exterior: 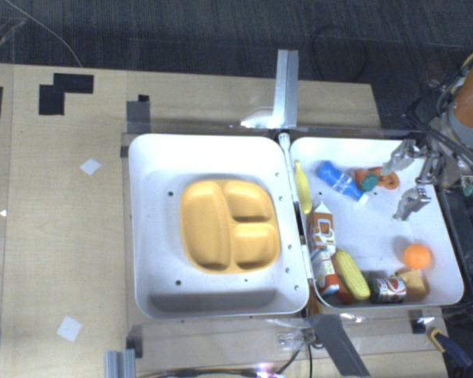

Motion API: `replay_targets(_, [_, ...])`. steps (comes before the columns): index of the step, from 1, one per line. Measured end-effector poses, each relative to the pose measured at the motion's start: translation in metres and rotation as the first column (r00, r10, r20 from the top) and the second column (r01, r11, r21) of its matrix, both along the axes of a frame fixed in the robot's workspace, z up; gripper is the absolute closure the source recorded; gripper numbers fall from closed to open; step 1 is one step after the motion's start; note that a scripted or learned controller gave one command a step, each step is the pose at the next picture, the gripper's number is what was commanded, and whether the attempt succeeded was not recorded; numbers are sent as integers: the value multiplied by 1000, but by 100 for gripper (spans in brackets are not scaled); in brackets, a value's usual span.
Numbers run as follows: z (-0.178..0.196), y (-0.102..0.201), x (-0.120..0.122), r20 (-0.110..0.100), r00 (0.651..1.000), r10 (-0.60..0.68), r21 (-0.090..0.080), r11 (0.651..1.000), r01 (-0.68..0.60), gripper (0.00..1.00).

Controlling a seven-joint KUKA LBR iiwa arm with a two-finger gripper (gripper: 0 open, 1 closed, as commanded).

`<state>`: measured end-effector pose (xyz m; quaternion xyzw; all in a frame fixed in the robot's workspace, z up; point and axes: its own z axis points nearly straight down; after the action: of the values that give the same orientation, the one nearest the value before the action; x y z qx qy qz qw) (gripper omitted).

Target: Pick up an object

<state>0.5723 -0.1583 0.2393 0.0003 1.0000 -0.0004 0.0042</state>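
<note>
The right bin (437, 235) holds several objects. A blue bottle (337, 179) lies at its back, with a small orange and teal toy (375, 180) beside it. A yellow banana (302, 185) lies along the left wall. In front of it is a brown and white carton (322, 235), then a corn cob (351, 274) and a dark can (389, 288). An orange ball (416, 256) sits at the front right. My gripper (407, 183) hangs over the back right of this bin, open, with nothing between its fingers (397, 162).
The left bin (154, 211) holds a yellow divided tray (227, 225). A metal post (287, 85) stands behind the seam between the bins. Cables and the arm's wrist (465, 124) crowd the right edge.
</note>
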Motion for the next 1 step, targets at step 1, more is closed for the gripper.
replay_targets(1, [-63, -3, 41, -1, 964, -266, 2, 964, 266, 0])
